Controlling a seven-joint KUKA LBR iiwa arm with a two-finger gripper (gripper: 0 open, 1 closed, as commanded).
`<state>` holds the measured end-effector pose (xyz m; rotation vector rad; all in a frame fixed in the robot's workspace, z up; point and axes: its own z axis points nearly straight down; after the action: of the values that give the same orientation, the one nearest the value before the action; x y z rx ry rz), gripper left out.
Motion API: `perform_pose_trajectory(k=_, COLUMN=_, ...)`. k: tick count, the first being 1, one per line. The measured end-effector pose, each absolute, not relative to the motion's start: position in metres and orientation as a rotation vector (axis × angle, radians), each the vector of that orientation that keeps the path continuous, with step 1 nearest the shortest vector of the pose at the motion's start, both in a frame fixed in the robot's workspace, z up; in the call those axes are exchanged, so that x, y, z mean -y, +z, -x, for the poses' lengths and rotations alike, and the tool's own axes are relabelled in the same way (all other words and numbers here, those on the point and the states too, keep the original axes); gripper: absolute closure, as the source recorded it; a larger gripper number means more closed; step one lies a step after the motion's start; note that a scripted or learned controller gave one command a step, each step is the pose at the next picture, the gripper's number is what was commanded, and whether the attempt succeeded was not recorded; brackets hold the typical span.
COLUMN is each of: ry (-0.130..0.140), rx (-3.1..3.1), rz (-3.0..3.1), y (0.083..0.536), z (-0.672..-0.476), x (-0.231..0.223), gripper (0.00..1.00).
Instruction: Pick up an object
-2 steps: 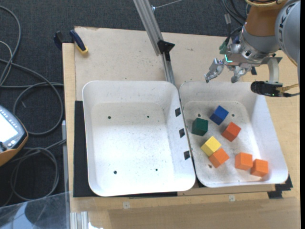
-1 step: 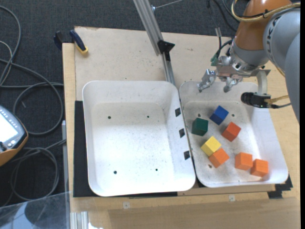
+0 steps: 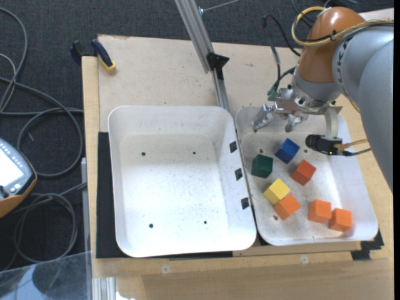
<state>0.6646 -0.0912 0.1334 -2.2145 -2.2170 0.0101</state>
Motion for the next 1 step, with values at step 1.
perform_pose_trajectory(k=1, ry=0.009, rx=2.218, rz=2.215, y=0.0944, z=-0.6637, x=0.0900, gripper=0.00)
